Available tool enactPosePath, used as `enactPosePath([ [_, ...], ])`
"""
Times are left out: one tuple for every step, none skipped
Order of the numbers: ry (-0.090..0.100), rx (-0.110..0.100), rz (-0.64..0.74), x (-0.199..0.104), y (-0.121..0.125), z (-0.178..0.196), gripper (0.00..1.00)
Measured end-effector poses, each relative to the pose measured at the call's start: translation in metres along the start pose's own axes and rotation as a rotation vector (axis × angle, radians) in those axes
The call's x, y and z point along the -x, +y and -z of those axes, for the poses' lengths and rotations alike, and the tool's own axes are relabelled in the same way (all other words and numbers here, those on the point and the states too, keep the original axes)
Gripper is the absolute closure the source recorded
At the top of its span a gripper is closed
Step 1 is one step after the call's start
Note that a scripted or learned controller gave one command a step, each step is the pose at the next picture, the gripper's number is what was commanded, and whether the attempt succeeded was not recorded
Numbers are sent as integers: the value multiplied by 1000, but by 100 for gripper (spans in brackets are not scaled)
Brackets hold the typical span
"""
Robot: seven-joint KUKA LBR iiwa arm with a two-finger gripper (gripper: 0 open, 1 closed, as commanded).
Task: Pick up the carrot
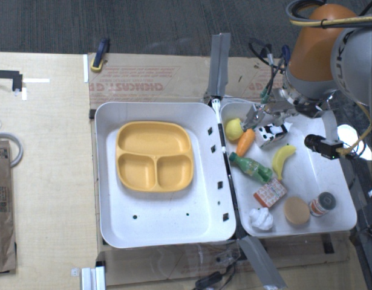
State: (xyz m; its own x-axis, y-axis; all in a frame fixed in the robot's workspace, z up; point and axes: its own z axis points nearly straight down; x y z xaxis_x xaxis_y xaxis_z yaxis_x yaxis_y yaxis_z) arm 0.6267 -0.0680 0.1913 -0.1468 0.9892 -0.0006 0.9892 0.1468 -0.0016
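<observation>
The worktop (40, 162) carries two shallow white bins side by side, and the grey arm (331, 47) with its orange band reaches in over the far right corner. The left bin (113, 222), well away from the tool on its left, holds a yellow three-part plate (154, 156). The right bin (340, 216) lies under and in front of the tool (265, 115), which hangs low over that bin's far end among cables; whether it is released or clenched cannot be told from here, and nothing is seen between its tips. Just below the tool and a little to its left lies the carrot (245, 142), slanted, its upper end close to the tool, though contact cannot be made out. A yellow lemon (233, 128) sits just left of the carrot. A black-and-white cow toy (272, 134) lies directly below the tool. Nearer the camera lie a green bottle (251, 167), a banana (283, 159), a red and white packet (270, 193), a round tan disc (297, 211), a small can (322, 204) and a crumpled white object (261, 219).
</observation>
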Motion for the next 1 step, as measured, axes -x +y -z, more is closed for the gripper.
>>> enactPosePath([
  [1,0,151,28,-39,-61,0],
])
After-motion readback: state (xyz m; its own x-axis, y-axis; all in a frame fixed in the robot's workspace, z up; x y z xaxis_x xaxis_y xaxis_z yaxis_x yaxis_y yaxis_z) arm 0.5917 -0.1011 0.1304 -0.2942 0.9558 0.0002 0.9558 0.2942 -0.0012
